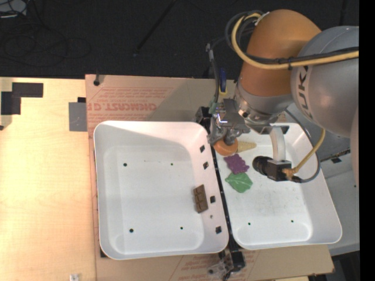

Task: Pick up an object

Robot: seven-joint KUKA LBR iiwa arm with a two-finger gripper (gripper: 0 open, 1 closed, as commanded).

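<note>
My gripper [229, 134] hangs low over the far left corner of the right bin [293, 227], right above an orange object [224, 148] that shows just beneath it. A cream wedge [246, 146] lies beside that object on the right. Nearer the camera lie a purple piece [237, 163] and a green piece [239, 182]. A brown chocolate-bar shape [200, 198] rests against the right wall of the left bin [146, 186]. The wrist hides the fingertips.
The big orange-and-grey arm body [293, 69] covers the far right of the right bin. A black cable fitting [272, 168] dangles over that bin's middle. A wooden bench top [41, 186] stretches to the left.
</note>
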